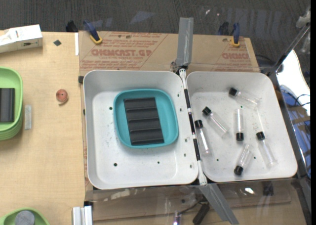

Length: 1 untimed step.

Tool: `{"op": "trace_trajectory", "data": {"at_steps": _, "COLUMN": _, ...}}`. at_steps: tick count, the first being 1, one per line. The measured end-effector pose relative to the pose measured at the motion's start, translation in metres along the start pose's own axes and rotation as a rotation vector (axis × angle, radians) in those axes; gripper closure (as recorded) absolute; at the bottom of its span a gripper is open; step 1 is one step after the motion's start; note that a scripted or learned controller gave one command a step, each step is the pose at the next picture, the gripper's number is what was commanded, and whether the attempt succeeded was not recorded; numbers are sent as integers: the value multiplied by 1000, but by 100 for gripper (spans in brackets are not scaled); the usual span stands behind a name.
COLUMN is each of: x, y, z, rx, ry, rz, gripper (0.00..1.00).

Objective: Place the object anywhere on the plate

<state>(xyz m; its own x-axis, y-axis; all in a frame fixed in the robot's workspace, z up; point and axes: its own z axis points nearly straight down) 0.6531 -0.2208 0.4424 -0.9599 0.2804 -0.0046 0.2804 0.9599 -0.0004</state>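
A teal square plate (170, 120) lies in the left white bin (98, 164), slightly left of that bin's middle. A dark grey ridged block (143, 120) rests on the plate. Several clear tubes with black caps lie scattered in the right white bin (281, 169): one tube (243, 98) near the back, one tube (215, 120) at the centre left, another tube (201, 139) along the left wall, and others towards the front right.
Cardboard (128, 51) lies under the bins, held by blue clamps (92, 32). A grey post (185, 41) stands behind the seam between the bins. On the wooden bench at the left are a green tray (12, 78), a small pink disc (61, 95) and a white box (19, 38).
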Motion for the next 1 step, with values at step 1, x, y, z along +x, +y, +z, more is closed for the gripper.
{"op": "trace_trajectory", "data": {"at_steps": 1, "x": 0, "y": 0, "z": 0, "rx": 0, "ry": 0, "rz": 1, "gripper": 0}}
